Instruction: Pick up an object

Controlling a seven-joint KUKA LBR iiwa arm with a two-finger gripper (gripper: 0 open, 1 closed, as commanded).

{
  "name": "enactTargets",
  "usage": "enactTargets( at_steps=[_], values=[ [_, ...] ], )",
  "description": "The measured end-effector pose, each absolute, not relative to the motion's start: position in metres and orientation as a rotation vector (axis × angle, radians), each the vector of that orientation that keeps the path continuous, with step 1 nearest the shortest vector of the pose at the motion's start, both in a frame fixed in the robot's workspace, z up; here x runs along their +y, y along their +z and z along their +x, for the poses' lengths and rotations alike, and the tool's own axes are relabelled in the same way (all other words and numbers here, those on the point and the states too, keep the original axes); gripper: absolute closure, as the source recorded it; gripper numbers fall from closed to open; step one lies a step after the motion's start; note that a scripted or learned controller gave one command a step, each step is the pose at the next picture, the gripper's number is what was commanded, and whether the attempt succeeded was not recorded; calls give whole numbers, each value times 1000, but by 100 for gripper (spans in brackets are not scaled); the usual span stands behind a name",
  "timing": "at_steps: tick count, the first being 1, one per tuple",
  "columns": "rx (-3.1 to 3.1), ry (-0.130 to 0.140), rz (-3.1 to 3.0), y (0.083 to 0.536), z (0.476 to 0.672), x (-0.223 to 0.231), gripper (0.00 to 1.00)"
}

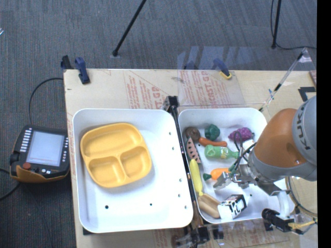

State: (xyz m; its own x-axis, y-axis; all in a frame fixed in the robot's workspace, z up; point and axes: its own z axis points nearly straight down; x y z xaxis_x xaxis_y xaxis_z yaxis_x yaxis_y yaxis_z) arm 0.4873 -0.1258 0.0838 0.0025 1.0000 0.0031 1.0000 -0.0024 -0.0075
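The right bin (257,115) holds several toy foods: a purple bunch (241,135), a carrot with a green top (212,137), a green bottle (219,152), a small orange piece (219,173), a yellow banana-like piece (195,176), a bun (209,205) and a black-and-white carton (232,206). My gripper (229,180) hangs low over the bin's right middle, just right of and below the orange piece and above the carton. I see nothing held in it. The arm's orange band (276,141) hides the bin's right side.
The left bin (83,211) holds a yellow divided tray (115,154). A brown-handled utensil (192,138) lies along the right bin's left wall. A teach pendant (40,154) sits on the floor at left. Clamps (81,69) hold the bench's far edge.
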Motion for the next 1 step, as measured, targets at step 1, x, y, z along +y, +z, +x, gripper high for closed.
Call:
enactTargets(
  at_steps=[1],
  values=[
    [-2191,10,-2226,89,485,-128,100]
  ],
)
